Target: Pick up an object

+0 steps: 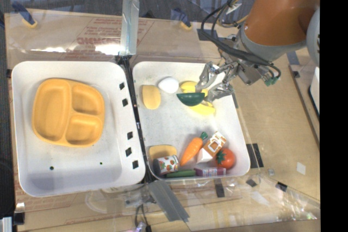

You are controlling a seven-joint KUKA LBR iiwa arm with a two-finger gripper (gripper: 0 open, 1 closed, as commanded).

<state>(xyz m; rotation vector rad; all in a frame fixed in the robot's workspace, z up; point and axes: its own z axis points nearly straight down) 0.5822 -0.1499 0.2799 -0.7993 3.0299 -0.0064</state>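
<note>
Left bin (22,133) with yellow divided plate (68,112), right bin (239,133) with toy food, gripper (209,89) clenched on dark green piece (191,98)

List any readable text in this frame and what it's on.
Nothing reads clearly.
Red print under the plastic sheet behind the bins: too blurred to read.
Can label in the right bin: too small to read.
Small carton beside the carrot: orange and white print, no legible words.
Purple box at the front wall: label unreadable.
</note>
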